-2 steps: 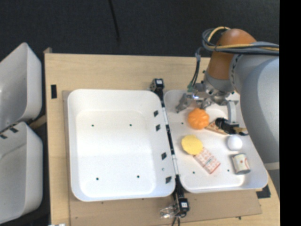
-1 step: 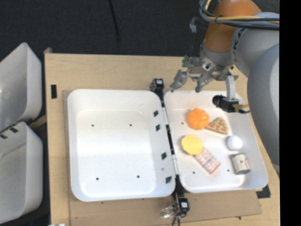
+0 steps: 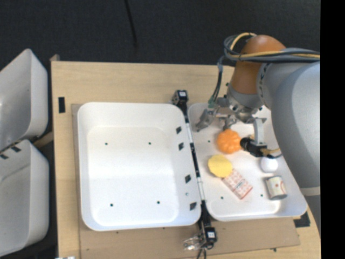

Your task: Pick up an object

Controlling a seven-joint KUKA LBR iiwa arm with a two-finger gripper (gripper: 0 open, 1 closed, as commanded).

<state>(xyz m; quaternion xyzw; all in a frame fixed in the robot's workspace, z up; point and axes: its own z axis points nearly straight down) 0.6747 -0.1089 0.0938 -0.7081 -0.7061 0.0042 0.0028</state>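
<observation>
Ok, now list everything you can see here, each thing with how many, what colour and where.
left bin: one, white, left part of the bench
right bin: one, white, beside it on the right
orange ball: one, orange, upper middle of the right bin
yellow round thing: one, yellow, just below the orange ball
patterned packet: one, pink and white, lying flat, lower right of the yellow round thing
white ball: one, white, by the bin's right wall
small can: one, grey-white, lower right corner
bench: one, pale wood, under both bins
arm: one, grey with an orange band, reaching in from the right
tool: one, grey metal, over the right bin's top end
</observation>
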